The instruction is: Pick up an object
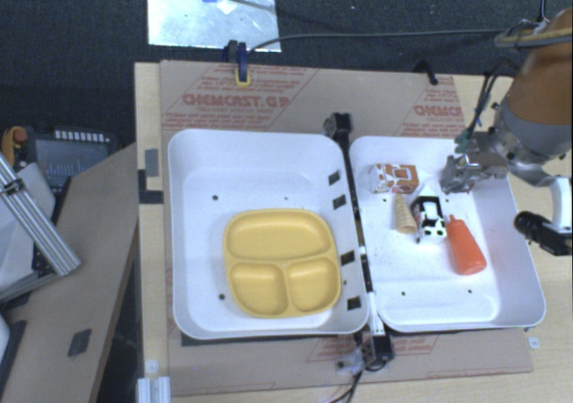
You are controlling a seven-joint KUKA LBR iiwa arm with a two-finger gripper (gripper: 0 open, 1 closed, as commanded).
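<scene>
Orange bottle (466, 247) lies flat in the right bin (510, 303), toward its right edge, approx mid-depth. Long axis runs near-to-far w/ a slight slant: narrow neck points to the far edge, fat rounded base to the near-right corner. Looks like smooth matte plastic.

Just left of it, touching or nearly so, a black-and-white cow figure (431, 218). Left again, a tan cone (406, 213), tip toward the near edge. Small brown-and-white carton (395, 178) sits nearer the far-left corner; its print is too small to read.

Left bin (192, 213) holds a yellow tray (281, 261), glossy plastic, three compartments, rounded corners, toward the near edge.

Cardboard sheet (295, 92) under both bins reads "CHEMCAST GP" in red.

Gripper (461, 173) hangs over the right bin's far-right part, apart from the bottle; can't tell if it's spread or pressed together.
</scene>
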